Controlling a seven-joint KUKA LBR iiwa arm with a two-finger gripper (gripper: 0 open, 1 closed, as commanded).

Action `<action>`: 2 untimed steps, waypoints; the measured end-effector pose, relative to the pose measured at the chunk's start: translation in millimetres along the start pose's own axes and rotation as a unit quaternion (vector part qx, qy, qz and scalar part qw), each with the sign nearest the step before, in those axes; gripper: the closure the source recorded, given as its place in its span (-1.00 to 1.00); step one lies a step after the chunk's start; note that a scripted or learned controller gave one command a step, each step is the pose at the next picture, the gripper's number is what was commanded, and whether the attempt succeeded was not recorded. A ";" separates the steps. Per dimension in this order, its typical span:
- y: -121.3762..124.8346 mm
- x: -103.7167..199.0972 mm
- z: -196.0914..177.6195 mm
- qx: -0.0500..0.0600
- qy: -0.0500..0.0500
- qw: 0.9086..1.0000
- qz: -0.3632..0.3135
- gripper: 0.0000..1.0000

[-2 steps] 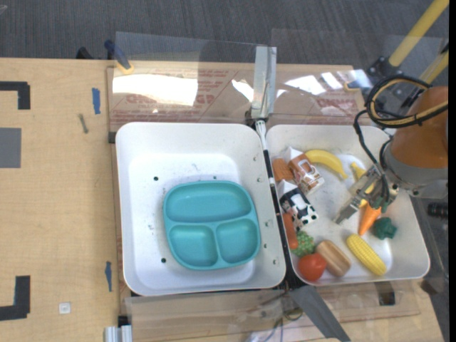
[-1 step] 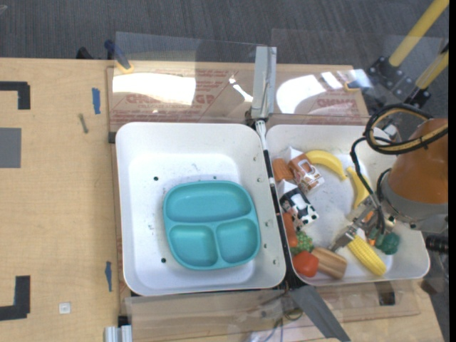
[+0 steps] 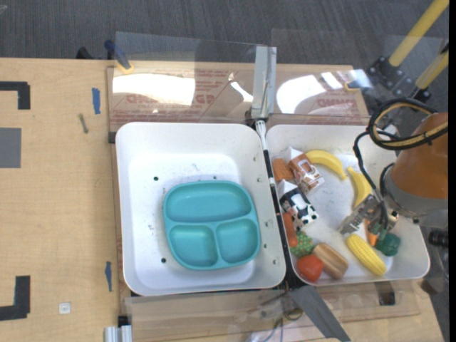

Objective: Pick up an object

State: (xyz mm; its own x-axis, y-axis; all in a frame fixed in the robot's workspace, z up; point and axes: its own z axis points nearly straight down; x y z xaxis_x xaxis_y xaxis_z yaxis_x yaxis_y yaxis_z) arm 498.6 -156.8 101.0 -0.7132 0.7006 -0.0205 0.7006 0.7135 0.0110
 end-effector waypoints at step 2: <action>121.5 4.8 -163.8 0.003 0.008 0.999 -0.050 1.00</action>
State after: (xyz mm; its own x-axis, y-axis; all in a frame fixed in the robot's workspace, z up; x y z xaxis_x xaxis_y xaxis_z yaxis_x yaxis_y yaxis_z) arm 576.6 -65.7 266.0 -0.7804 0.6253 -0.0047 0.6253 0.7804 0.0038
